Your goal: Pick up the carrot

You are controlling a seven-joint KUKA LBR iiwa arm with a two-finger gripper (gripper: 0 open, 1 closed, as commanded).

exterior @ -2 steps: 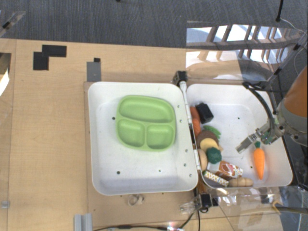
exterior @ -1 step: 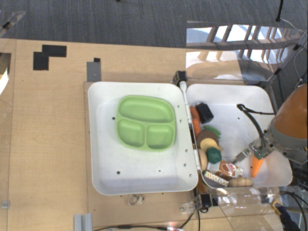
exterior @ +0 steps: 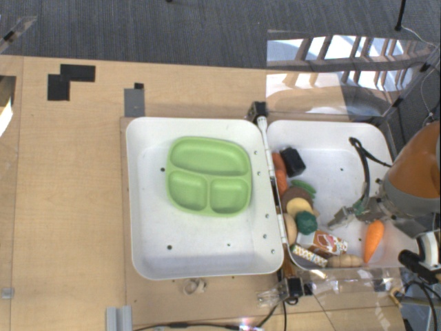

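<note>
Carrot [exterior: 373, 240] lies tilted at the near right of the right bin [exterior: 331, 140], just beside the gripper [exterior: 363, 211]; can't tell the jaws' state. Green tray [exterior: 209, 176] in left bin [exterior: 148, 205].

Grey arm [exterior: 413, 202], orange band, black cable.

A green divided plate [exterior: 209, 176] with three compartments lies in the middle of the left bin [exterior: 148, 254]. In the right bin [exterior: 331, 140], toy foods crowd the left wall: a black block [exterior: 293, 161] at the top, a reddish-orange piece [exterior: 279, 173] against the wall, a tan round piece [exterior: 299, 206] and a dark green one [exterior: 306, 222] below. A small printed packet [exterior: 329, 243], perhaps a snack wrapper, lies near the front. Both bins rest on the pale wooden surface [exterior: 69, 205]
</note>
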